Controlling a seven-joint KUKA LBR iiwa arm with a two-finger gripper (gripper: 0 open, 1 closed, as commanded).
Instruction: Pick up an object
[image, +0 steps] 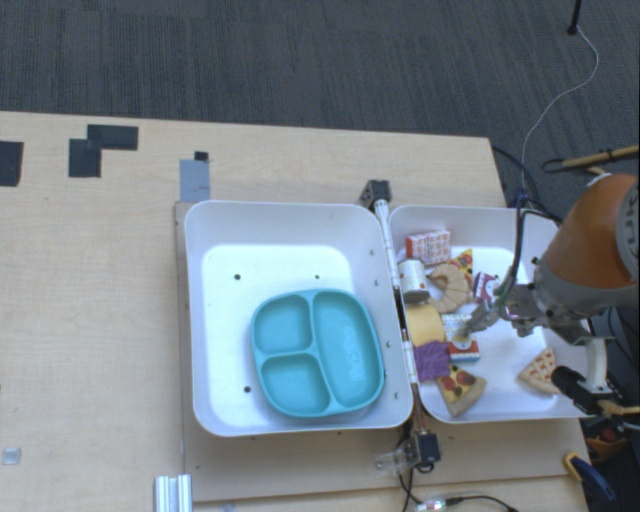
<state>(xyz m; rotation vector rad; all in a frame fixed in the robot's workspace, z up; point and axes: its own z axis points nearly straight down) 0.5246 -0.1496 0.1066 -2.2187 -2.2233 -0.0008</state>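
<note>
A grey KUKA arm with an orange band (590, 245) reaches from the right into the right-hand white bin (500, 222), its gripper (480, 318) low over a heap of small toy foods piled against that bin's left wall; whether it is open or closed cannot be told. In the heap: a pink-and-white carton (428, 244) at the far end, a yellow block (423, 323), a purple piece (432, 359) and a pizza slice (459, 388) nearest the camera. A second wedge (538, 372) lies apart to the right. The left bin (230, 225) holds a turquoise three-compartment plate (317, 353).
</note>
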